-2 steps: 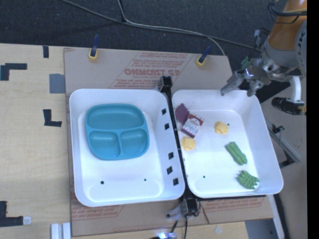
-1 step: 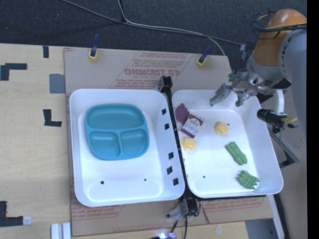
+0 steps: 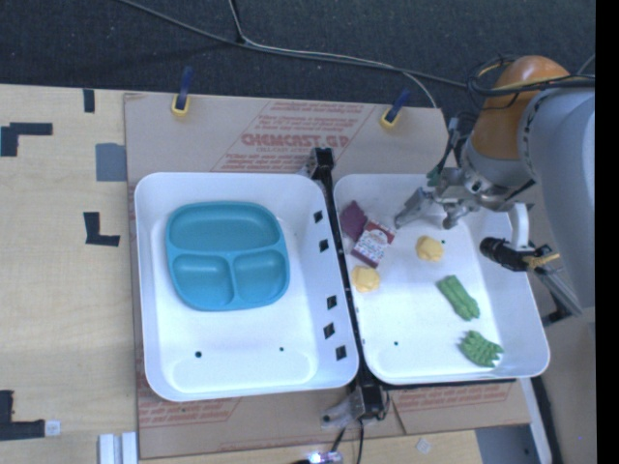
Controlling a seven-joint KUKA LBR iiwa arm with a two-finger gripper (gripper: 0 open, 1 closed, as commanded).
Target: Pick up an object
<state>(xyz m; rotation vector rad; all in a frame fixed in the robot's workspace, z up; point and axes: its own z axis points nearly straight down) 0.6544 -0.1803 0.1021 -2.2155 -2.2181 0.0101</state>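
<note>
A pale wooden bench [image 3: 58,288] carries a sheet of brown cardboard [image 3: 290,133] with red printing, pinned at its far edge by two yellow-and-blue clamps [image 3: 181,100]. Black tape marks sit on the bare wood to the left, and beyond the bench lies a dark carpeted floor [image 3: 319,13] crossed by a black cable [image 3: 290,48].

Two shallow white bins rest side by side on the cardboard. The left bin [image 3: 155,356] holds a blue divided plate [image 3: 228,255] (three compartments, lying flat toward the bin's far half). The right bin [image 3: 522,341] holds the loose things: a dark purple piece [image 3: 352,219] near the divider, a small red and white packet [image 3: 371,245] touching it, a yellow lump [image 3: 366,278] just beside the packet, another yellow lump [image 3: 429,249] toward the middle, a green pod [image 3: 458,298] and a green leafy piece [image 3: 481,349] near the front right corner.

The grey arm with its orange band [image 3: 522,104] reaches in from the right. Its gripper [image 3: 432,210] hangs over the far part of the right bin, fingers spread apart with nothing between them, just above the middle yellow lump.
</note>
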